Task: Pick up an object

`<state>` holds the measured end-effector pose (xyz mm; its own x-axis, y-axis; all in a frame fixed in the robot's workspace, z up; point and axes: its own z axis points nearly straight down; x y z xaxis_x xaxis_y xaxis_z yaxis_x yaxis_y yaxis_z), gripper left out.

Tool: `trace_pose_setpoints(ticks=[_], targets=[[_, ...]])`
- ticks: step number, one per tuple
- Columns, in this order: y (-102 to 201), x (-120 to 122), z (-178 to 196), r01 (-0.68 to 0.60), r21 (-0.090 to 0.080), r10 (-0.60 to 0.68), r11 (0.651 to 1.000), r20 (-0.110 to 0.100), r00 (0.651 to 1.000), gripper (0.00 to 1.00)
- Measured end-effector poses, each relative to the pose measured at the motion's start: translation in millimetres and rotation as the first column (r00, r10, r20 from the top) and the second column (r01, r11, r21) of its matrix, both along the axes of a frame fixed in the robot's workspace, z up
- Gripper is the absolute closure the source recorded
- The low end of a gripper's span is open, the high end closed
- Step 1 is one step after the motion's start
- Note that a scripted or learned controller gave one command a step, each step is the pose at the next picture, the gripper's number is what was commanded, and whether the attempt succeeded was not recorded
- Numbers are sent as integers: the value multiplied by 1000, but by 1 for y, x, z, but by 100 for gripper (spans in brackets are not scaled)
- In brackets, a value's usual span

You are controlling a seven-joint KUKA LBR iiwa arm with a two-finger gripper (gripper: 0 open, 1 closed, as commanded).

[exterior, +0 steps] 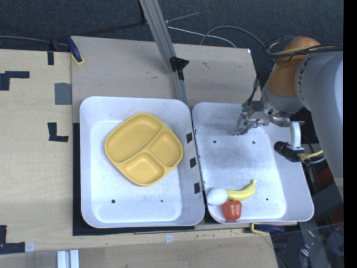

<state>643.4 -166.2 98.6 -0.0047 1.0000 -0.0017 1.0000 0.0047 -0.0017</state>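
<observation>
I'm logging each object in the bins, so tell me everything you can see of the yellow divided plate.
The yellow plate looks like smooth moulded plastic, squarish with rounded corners and a raised rim. Ridges split it into three compartments: one large along its upper left, two smaller ones at right and bottom. It lies flat, right side up, turned diagonal to the bin walls, on the floor of the left bin, towards its upper half. No food or other item lies in it or against it. The gripper is over the right bin.

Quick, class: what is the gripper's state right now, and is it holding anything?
Gripper: over the right bin, nothing visibly held; open or shut cannot be told.
</observation>
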Motion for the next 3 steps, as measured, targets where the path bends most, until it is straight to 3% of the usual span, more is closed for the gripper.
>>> trace_pose_setpoints(ticks=[3], targets=[[-8,2,146,3,1,-3,1000,7,1000,100]])
